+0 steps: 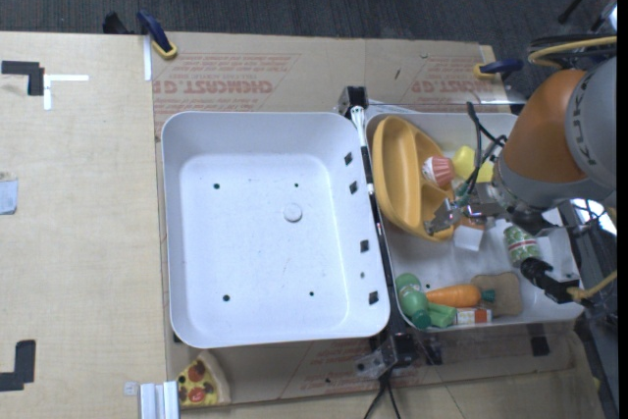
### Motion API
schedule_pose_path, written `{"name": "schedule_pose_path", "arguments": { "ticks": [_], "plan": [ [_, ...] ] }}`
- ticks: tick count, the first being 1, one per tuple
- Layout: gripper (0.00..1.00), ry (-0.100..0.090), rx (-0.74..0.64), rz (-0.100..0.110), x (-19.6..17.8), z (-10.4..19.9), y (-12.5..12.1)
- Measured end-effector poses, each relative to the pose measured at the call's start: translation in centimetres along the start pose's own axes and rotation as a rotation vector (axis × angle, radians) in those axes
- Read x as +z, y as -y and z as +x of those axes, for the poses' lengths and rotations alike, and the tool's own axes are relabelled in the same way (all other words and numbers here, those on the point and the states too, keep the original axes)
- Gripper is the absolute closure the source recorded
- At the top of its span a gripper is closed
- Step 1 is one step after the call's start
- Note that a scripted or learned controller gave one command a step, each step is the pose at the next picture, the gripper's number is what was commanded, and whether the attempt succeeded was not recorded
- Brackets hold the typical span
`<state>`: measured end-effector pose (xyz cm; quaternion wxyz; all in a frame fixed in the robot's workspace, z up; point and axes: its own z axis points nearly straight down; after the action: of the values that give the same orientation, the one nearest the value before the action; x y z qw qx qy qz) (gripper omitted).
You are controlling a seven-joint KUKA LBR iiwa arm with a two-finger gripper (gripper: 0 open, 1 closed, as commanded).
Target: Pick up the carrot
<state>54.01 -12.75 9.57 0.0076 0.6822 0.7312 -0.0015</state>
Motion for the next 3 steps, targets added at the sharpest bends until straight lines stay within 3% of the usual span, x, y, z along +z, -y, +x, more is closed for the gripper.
{"name": "schedule_pose_path", "arguments": {
  "ticks": [1,2,3],
  "plan": [
    [0.0,-0.001,0.136,0.006,0.0,1.1,-2.3],
    [1.0,0.002,0.135,0.002,-0.9,0.9,-2.4],
    [1.0,-0.007,0.035,0.003,0.0,3.2,2.6]
  ]
}}
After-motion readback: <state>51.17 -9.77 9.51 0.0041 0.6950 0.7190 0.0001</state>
